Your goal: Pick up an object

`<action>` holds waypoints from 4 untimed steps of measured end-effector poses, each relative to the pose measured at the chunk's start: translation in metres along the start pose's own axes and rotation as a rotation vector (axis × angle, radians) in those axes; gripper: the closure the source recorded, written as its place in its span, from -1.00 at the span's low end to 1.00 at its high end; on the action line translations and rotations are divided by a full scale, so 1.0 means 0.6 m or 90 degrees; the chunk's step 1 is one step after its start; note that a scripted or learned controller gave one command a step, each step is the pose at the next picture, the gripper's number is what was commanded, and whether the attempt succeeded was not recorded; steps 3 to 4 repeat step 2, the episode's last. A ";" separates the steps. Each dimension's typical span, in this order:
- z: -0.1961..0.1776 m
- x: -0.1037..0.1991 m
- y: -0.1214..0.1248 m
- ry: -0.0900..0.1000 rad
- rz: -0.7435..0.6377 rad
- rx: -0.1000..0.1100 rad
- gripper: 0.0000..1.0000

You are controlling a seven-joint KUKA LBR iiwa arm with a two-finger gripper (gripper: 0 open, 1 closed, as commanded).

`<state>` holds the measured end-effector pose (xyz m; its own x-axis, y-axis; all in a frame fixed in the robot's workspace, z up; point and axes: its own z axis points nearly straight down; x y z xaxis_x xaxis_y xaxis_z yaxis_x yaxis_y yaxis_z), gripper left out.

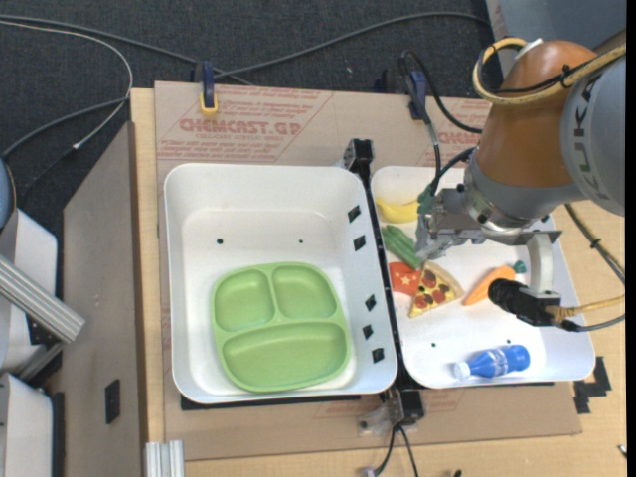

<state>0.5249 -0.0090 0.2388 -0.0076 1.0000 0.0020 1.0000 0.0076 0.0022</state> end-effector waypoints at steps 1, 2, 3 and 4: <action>0.003 0.070 0.028 0.000 0.001 0.001 1.00; -0.002 0.165 0.047 0.001 0.000 0.000 1.00; -0.002 0.165 0.047 0.001 0.000 0.000 1.00; -0.002 0.165 0.047 0.001 0.000 0.000 1.00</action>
